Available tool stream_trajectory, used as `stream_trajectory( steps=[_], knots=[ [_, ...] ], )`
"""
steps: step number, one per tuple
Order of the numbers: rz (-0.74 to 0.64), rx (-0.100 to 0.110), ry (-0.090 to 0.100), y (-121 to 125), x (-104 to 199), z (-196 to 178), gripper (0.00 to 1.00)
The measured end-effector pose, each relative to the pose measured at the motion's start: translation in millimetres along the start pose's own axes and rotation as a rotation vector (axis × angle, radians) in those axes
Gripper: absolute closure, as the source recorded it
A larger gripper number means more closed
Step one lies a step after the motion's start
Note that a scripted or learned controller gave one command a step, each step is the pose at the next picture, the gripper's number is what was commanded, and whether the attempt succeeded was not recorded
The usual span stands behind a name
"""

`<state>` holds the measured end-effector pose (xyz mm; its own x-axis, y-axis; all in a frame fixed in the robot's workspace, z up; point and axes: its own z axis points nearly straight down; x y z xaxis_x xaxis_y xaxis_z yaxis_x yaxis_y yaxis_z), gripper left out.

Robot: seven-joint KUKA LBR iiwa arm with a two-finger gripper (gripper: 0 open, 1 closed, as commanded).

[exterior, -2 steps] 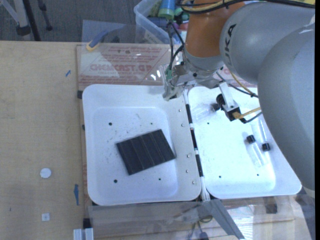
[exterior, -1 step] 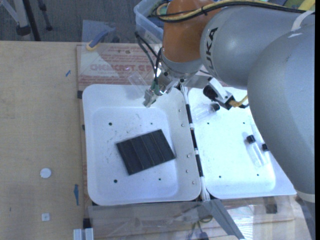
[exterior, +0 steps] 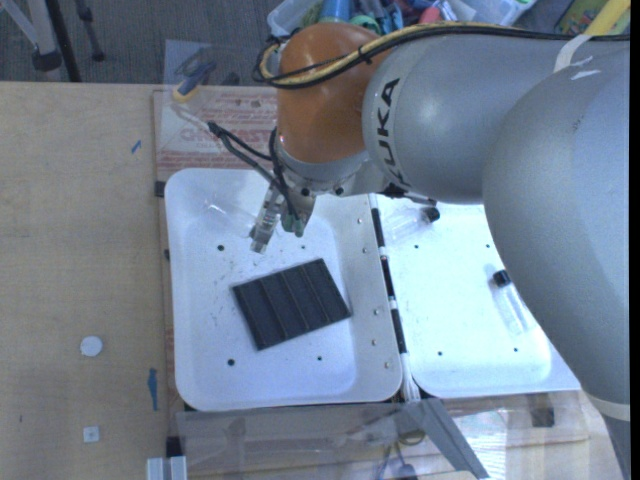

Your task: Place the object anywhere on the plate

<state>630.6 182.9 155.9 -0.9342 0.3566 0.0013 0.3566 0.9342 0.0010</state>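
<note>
Two-finger metal gripper (exterior: 277,226) hangs over far part of left shallow white plastic bin (exterior: 190,368); fingers look close together w/ nothing between them, can't tell for sure. Prob. a hover ahead of a descent. Dark grey ribbed rectangular plate (exterior: 291,303) lies flat, skewed, mid-bin, just near of gripper. Task obj not identifiable. Right white bin (exterior: 450,358) holds a small black item (exterior: 499,278) nr its right side.

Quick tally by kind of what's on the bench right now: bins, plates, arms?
Shallow white bins: 2 (left, right)
Dark grey ribbed rectangular plate: 1, lying in the left bin
Grey KUKA arm with gripper: 1, above the left bin
Total: 4
</note>
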Motion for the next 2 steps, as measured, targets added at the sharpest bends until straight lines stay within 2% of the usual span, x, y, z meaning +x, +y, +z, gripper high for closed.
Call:
stream_trajectory(
  steps=[1, 2],
  knots=[
    [0.008, -0.002, -0.004, 43.2, -11.2, 61.3, 1.00],
    [-0.492, 0.002, -0.014, 42.1, -10.3, 64.3, 1.00]
  ],
)
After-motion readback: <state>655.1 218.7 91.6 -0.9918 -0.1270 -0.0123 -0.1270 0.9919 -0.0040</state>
